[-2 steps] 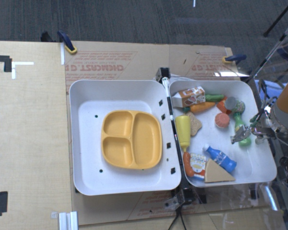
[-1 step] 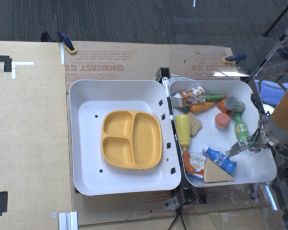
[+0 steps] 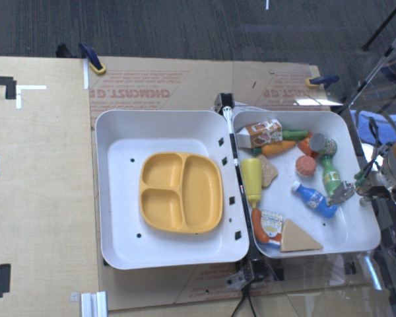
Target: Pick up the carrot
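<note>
The tabletop (image 3: 39, 197) carries two white bins side by side. At the near end of the right bin (image 3: 363, 233) lie a tan wedge (image 3: 298, 238) and, just at its 9 o'clock, a small printed packet (image 3: 271, 222) resting over a red-orange sausage (image 3: 257, 222). Further in, the claw (image 3: 343, 193) sits low by the bin's right wall, touching or just over a blue bottle (image 3: 315, 199); whether it is spread or pressed together cannot be told, and nothing shows between its tips. A green bottle (image 3: 330, 170) stands right at its 12 o'clock, with a red ball (image 3: 306, 166) toward 10 o'clock. The carrot (image 3: 279, 148) lies well apart from the claw, at about 10 o'clock from it, in the far left part of the same bin, orange body lengthwise across the bin. It is hemmed in: a brown carton (image 3: 263, 133) touches it on the far side, a green vegetable (image 3: 294, 135) lies just beyond it, and a yellow bottle (image 3: 251, 179) and a tan slice (image 3: 268, 172) sit near at its 7 o'clock. Bare floor shows in the bin's middle. The left bin (image 3: 112, 243) holds a yellow divided plate (image 3: 181, 192).
</note>
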Action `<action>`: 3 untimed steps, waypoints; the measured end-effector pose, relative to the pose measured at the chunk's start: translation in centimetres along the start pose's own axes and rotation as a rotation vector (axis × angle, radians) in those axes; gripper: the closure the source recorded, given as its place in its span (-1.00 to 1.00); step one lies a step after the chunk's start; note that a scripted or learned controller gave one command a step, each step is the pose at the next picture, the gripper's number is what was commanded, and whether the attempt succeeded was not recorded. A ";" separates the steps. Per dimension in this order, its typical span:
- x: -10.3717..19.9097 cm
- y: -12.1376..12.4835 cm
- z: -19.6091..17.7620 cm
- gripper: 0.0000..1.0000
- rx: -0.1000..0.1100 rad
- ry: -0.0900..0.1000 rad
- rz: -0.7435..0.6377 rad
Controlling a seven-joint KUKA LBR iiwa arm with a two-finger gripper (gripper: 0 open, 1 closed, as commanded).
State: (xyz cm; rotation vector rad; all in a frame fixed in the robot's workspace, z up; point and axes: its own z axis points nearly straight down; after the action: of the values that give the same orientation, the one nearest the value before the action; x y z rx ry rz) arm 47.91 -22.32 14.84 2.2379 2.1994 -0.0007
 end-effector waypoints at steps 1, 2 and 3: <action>0.8 0.0 5.8 -1.00 0.006 0.011 -0.213; 0.2 -0.1 5.7 -1.00 0.002 0.004 -0.564; 0.2 0.0 5.6 -1.00 0.000 0.003 -0.904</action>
State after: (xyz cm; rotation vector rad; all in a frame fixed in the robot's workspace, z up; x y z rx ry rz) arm 47.90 -22.17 9.21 1.0534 2.9585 0.0007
